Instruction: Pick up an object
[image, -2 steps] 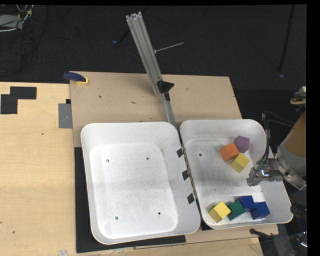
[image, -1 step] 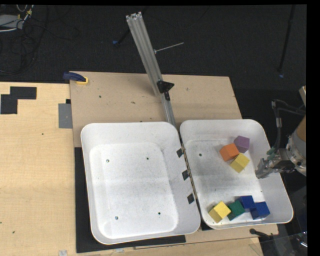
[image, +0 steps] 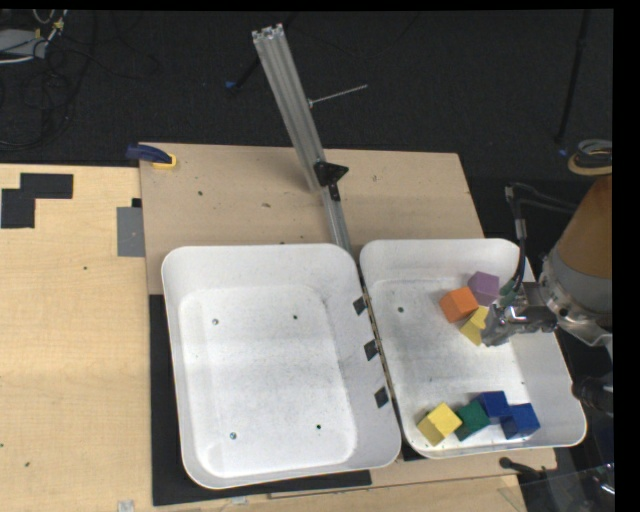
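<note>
Blocks crowd your gripper (image: 497, 330) in the right bin (image: 440, 270): orange block (image: 459, 304), purple block (image: 484, 286), small yellow block (image: 474, 326) touching it; grip state unclear.

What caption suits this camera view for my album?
Robot gripper reaches among coloured blocks in the right bin, beside a yellow block.

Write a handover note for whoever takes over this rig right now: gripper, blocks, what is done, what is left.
Gripper: low in the right bin, at a yellow block; finger state and any grasp cannot be judged.
Beside it: orange block, purple block.
Near the bin's front edge: another yellow block, a green block, two blue blocks.
Done: nothing visibly lifted.
Left: secure one block and raise it.
</note>
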